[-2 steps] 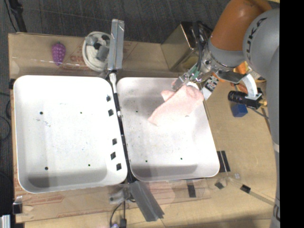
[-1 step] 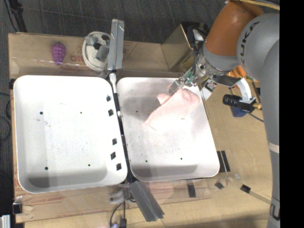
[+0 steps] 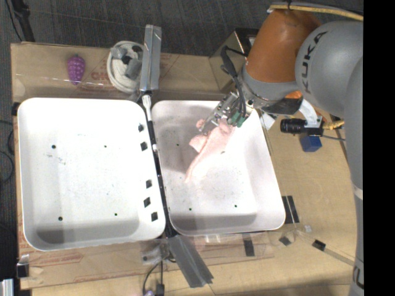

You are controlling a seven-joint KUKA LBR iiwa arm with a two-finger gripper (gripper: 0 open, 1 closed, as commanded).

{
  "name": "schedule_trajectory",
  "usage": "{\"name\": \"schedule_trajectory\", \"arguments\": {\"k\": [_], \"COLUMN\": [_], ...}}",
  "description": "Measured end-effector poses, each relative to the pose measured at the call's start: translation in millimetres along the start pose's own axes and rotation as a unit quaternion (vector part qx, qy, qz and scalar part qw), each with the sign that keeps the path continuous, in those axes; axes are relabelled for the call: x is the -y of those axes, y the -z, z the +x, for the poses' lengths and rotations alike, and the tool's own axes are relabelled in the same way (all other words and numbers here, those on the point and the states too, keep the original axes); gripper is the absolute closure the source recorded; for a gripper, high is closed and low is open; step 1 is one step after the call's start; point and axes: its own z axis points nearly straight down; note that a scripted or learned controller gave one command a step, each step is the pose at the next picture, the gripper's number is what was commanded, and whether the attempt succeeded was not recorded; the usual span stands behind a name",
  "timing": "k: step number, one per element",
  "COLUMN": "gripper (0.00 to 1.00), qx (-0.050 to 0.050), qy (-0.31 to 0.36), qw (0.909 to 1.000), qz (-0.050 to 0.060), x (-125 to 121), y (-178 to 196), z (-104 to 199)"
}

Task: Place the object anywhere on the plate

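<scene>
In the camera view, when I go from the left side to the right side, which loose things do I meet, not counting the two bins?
Small purple knobbly object → white coiled cord → crumpled pink cloth, which lies in the right white bin.

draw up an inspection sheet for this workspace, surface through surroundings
surface: brown bench bearing left bin and right bin, both white
job's things: limp pink object in right bin, its top end at the gripper
clutter: purple item behind left bin; blue item right of the bins
grippers: gripper over right bin's far side; hold unclear
cables: white coil behind the bins
surroundings: dark floor
</scene>
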Motion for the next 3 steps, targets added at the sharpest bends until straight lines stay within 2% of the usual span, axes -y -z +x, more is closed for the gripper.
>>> {"name": "schedule_trajectory", "arguments": {"k": [1, 2, 3], "gripper": [1.0, 1.0, 1.0], "qx": [0.001, 0.001, 0.001], "qy": [0.201, 0.332, 0.335], "qw": [0.9795, 0.9433, 0.9423], "qz": [0.0, 0.0, 0.0], "x": [-30, -53, -69], "y": [11, 20, 12], "z": [45, 87, 133]}}
